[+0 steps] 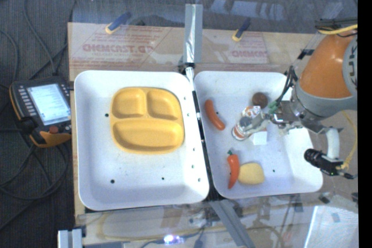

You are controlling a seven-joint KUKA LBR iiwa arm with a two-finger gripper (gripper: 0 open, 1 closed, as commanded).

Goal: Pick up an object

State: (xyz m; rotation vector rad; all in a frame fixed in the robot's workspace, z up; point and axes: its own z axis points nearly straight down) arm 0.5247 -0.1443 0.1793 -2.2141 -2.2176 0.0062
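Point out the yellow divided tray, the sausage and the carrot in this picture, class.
yellow divided tray [148,119]: camera view, on its large lower compartment.
sausage [214,115]: camera view, on the middle of its length.
carrot [233,171]: camera view, on its orange body below the green top.

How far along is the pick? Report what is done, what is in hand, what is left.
Done: the arm has reached into the right bin, with the gripper low among the objects. In hand: nothing that can be confirmed; no item shows between its fingers. Left: the grasp and lift. The sausage, carrot, yellow potato-like piece and brown ball all lie in the bin.
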